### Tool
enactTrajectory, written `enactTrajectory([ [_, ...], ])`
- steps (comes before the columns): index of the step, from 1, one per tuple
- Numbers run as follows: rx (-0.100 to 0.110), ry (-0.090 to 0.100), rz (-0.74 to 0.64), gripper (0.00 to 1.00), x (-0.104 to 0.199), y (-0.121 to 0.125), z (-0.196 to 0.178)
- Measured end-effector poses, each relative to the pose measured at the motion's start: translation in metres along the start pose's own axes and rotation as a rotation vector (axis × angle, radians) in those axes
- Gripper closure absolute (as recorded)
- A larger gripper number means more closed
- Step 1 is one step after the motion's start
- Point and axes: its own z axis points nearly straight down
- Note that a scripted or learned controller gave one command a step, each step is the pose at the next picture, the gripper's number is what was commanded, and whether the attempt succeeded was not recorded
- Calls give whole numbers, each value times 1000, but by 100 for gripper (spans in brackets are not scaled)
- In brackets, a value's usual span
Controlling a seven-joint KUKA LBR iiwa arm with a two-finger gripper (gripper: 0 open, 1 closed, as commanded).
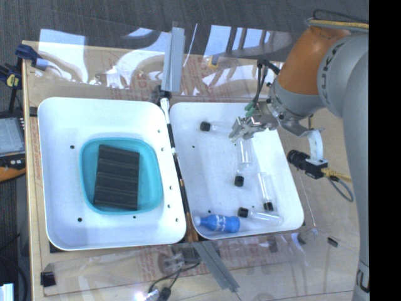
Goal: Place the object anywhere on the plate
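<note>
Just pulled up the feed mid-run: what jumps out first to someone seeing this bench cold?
The square blue plate in the left white bin stands out, with a dark ribbed rectangular block lying on it. Next comes the grey arm's orange band at upper right, its end effector low over the right white bin, where small clear tubes with black caps lie scattered and a blue-labelled bottle rests at the near edge.

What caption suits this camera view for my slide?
Gripper hovers over clear vials in the right bin; blue plate with dark block sits in the left bin.

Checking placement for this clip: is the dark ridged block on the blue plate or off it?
On it. The dark ridged block lies flat within the blue plate in the left bin, blue rim showing all around.
</note>
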Motion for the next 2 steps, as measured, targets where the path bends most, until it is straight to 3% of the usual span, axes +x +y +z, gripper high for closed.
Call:
enactTrajectory([
  [1, 2, -1, -136, 100, 68, 8, 46],
  [2, 1, -3, -380, 100, 142, 15, 23],
])
